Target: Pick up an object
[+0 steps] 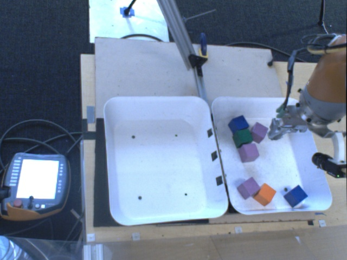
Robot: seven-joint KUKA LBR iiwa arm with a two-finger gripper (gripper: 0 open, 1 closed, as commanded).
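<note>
The right bin (pixel 312 161) holds several small cubes. Near its upper left a blue cube (pixel 238 124), a green cube (pixel 242 138) and a small purple cube (pixel 259 131) sit close together, with a larger purple cube (pixel 249 152) just below them. Along the front lie another purple cube (pixel 248 188), an orange cube (pixel 264 194) and a blue cube (pixel 295 196). My gripper (pixel 275 131) hangs over the bin's upper middle, just right of the small purple cube. Nothing shows between its fingers.
The left bin (pixel 116 145) stands beside the right one, with a raised divider between them. A metal pole (pixel 179 28) slants across the back. A teach pendant (pixel 35 186) lies on the floor at the left.
</note>
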